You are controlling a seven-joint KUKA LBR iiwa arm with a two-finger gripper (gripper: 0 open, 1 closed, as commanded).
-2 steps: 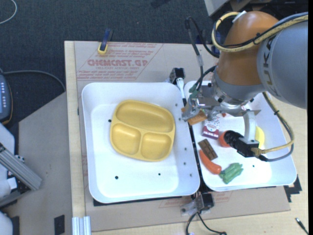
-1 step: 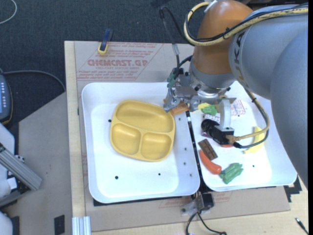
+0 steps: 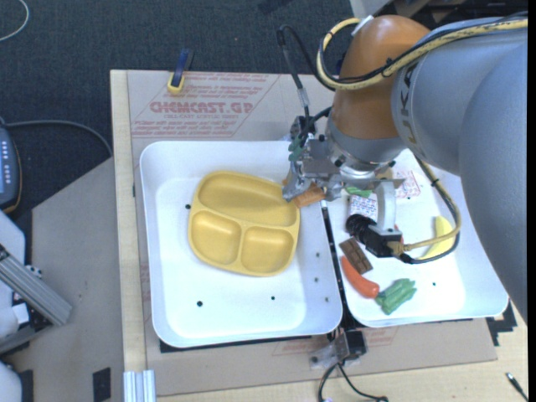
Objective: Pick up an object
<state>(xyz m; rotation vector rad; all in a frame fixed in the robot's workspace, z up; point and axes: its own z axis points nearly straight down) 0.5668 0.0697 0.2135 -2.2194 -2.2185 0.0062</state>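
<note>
Landmark: yellow plastic three-compartment plate (image 3: 243, 223), lying flat in the left shallow white bin (image 3: 167, 300), toward that bin's upper middle. Grey arm w/ orange band (image 3: 381, 53) comes in from the right; its tool (image 3: 306, 189) sits at the plate's upper-right rim, right over the divider between the two bins. A small tan/orange bit shows at the tool tip, touching or just off the plate edge; can't tell which. Fingers hidden under the wrist, so can't tell if apart or together, or whether anything is clamped.

Right of the plate, in the right white bin (image 3: 469, 304): dark brown block (image 3: 357, 256), orange-red carrot-shaped toy (image 3: 362, 280) just below it, green leafy toy (image 3: 395, 295) beside that, yellow curved piece (image 3: 439, 231) farther right. Brown cardboard sheet (image 3: 209, 107) on the surface beyond the plate.
</note>
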